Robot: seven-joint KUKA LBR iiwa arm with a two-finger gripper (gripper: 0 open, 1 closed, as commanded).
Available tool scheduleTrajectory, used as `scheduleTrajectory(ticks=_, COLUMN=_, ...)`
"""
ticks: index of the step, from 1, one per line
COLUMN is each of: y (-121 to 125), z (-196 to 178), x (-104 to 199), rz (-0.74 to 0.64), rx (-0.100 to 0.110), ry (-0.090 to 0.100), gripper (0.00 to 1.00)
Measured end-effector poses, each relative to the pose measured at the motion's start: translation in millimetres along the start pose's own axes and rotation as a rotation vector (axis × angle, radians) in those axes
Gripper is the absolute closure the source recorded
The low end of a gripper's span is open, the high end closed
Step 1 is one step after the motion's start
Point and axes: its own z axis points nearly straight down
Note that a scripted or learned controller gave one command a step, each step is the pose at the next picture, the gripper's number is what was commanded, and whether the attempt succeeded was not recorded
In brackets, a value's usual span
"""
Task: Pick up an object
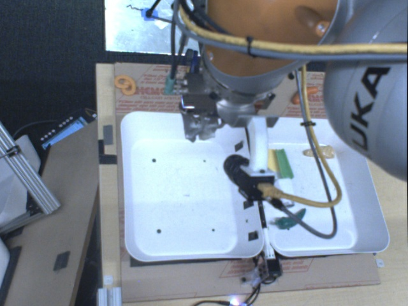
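The big grey arm [357,94] with its orange band comes in from the right and fills the top of the view. It hangs over the two white bins. The gripper [201,129] is at the end of the arm. It is shiny and made of metal. It sits over the back edge of the left bin [146,171], close to the back wall. I cannot tell if the gripper is apart or together, because the arm hides much of it. I see nothing held in it.

The things to pick up lie in the right bin [360,203]. A green and yellow block [281,162] lies flat toward the back of that bin, near the wall between the two bins. A pale see-through thing [319,152] lies near it, a bit more to the right and a bit farther back. A dark green thing [290,220] lies toward the front of the right bin, well apart from the other two. It is small and thin, and I cannot tell what it is. None of the three touches the gripper.

Both bins rest on a brown board [150,88] with red print on it. A small orange ring [125,84] lies on the board behind the left bin. The board lies on the counter [64,190].
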Motion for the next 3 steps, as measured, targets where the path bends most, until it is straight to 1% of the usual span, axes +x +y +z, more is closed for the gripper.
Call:
scheduleTrajectory(ticks=1, y=13, z=-71, x=-5, rz=0.002, rx=-0.005, ry=0.002, gripper=1.0)
scheduleTrajectory(ticks=2, y=0, z=-82, x=-4, rz=0.0, rx=0.001, ry=-0.001, gripper=1.0)
scheduleTrajectory(ticks=3, y=0, z=-82, x=-146, rz=0.019, rx=0.001, ry=-0.005, gripper=1.0)
